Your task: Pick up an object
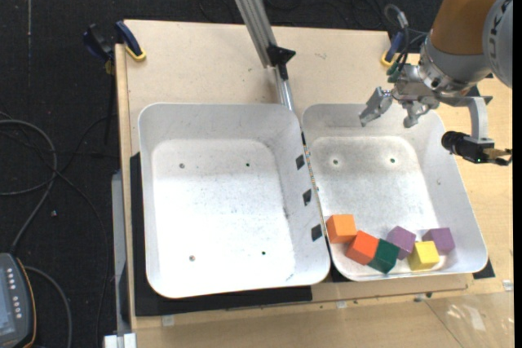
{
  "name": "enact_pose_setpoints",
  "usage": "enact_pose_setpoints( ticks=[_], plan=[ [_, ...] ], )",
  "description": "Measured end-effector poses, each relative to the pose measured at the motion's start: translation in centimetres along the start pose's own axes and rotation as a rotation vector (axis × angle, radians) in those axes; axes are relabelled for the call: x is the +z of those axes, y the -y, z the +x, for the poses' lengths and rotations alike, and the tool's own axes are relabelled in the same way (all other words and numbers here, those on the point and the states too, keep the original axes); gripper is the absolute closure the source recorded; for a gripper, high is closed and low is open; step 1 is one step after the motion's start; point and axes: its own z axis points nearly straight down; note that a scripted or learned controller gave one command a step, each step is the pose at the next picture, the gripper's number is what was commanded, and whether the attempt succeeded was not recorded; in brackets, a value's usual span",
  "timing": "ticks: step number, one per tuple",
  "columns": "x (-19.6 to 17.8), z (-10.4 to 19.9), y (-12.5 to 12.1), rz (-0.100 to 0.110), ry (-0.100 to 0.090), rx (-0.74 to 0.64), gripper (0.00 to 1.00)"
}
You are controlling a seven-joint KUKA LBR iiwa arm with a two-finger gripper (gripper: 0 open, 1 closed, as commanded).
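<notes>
- Six small blocks huddle along the 6 o'clock rim of the right bin (457,191), toward its 5 o'clock corner.
- From 9 o'clock to 3 o'clock: a light orange block (342,226), a darker orange block (362,245), a green block (383,256), a purple block (400,239), a yellow block (424,254) and a second purple block (441,240).
- Neighbouring blocks touch or nearly touch, with little room between them.
- The bin's speckled white floor lies open from the blocks up to its 12 o'clock rim.
- The gripper (393,112) hangs over that 12 o'clock rim, well apart from the blocks, its fingers spread with nothing between them.
- The arm (469,12) enters from 2 o'clock.
- The left bin (155,191) sits at 9 o'clock, its rim meeting the right bin's.
- Both rest on a pale wooden bench (204,61).
</notes>
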Motion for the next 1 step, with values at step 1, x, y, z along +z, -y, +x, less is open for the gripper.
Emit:
enact_pose_setpoints(
  ticks=[1],
  plan=[
    [13.5, 1.5, 5.64, 0.0, -0.001, 0.004, 0.0]
  ],
)
